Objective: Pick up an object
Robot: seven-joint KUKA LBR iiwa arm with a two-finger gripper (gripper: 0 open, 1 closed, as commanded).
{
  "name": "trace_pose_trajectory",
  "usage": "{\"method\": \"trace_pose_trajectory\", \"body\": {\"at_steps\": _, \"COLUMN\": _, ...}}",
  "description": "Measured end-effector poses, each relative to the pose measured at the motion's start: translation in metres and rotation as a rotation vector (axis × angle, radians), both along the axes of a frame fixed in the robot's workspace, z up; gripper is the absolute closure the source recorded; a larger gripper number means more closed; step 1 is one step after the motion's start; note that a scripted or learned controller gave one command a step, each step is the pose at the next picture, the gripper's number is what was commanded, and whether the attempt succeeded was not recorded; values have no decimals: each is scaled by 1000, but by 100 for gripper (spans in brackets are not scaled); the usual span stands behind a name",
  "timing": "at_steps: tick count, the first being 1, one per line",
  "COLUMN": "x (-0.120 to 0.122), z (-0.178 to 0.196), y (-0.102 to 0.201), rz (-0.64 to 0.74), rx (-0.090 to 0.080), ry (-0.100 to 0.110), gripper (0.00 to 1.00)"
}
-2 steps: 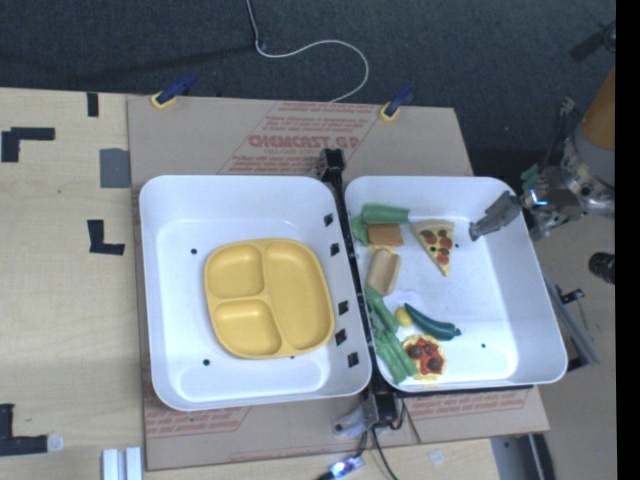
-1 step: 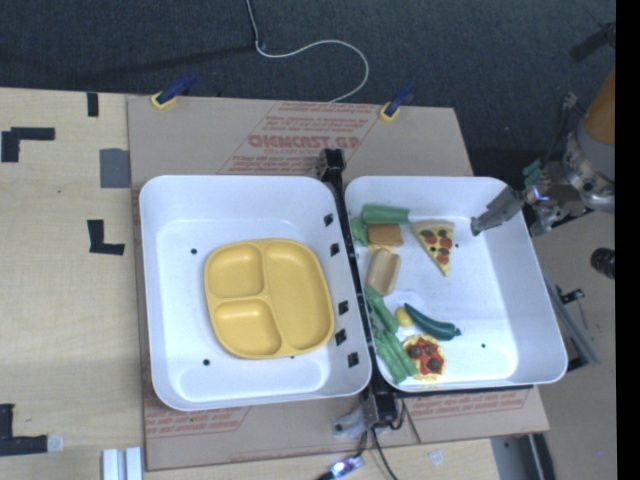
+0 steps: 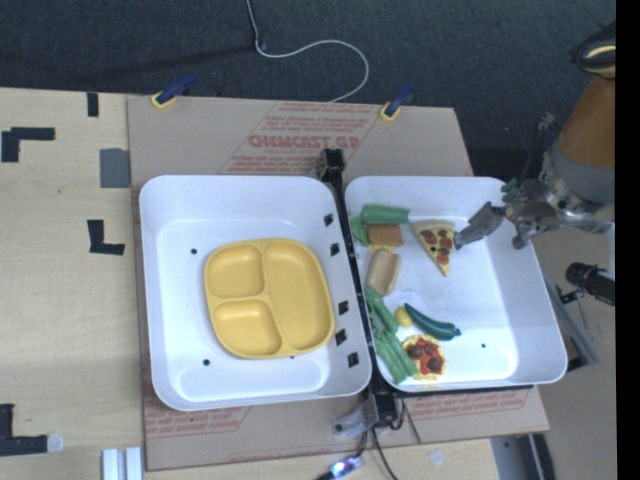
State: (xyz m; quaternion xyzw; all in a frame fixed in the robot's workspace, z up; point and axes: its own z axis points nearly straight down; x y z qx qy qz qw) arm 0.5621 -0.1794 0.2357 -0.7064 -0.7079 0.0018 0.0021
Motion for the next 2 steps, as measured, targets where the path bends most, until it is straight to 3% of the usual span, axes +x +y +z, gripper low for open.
{"method": "trace_pose_trajectory", "body": {"at_steps": 2, "x": 5, "z": -125, "y": -3, "rz": 0, "rx": 0, "ry": 1, "gripper": 0}}
